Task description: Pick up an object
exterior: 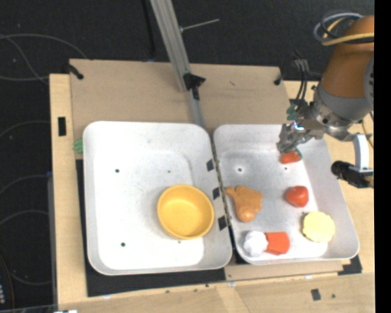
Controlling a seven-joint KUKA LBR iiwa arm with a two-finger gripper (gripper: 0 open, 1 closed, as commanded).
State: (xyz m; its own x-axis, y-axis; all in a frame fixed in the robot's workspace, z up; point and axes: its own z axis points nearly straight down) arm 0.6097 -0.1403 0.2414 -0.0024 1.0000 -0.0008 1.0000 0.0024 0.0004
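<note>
My gripper hangs over the far right part of the right bin, on the grey arm with its orange band. A small red object lies right under the gripper's tip, partly covered by it; I cannot tell whether it is touched or held. Further forward in the same bin lie a red round object, a pale yellow disc, an orange-brown lumpy object, a white object and an orange-red block.
A yellow bowl stands in the left bin, near its right wall. A slanted metal pole rises behind the bins. Brown board surrounds both bins, and cables lie on the dark floor at left.
</note>
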